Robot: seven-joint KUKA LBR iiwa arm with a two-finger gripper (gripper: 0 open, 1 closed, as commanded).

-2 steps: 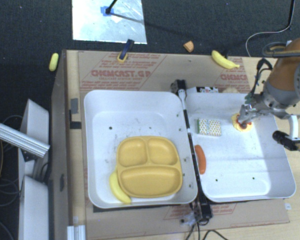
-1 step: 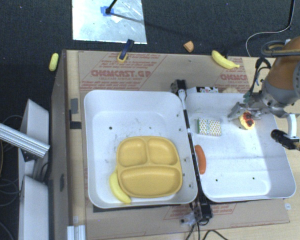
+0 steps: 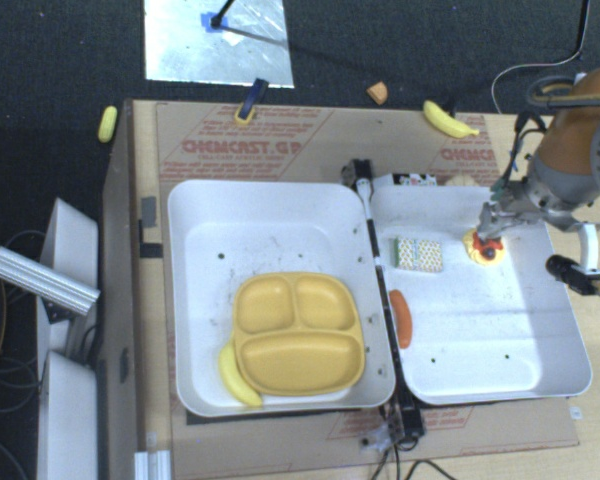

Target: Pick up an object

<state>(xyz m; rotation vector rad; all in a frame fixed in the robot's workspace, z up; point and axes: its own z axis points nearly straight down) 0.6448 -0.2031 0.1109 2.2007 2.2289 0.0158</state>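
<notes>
My gripper hangs over the far right part of the right bin, directly above a small yellow and red object on the bin floor. The fingertips reach down to that object. A green-and-white patterned pad lies to its left. An orange carrot-like piece rests along the right bin's left wall. In the left bin sits a yellow divided plate with a yellow banana at its near left corner.
Outside the bins, a second banana lies on the cardboard at the back right, with a small orange piece nearby and a yellow item at the back left.
</notes>
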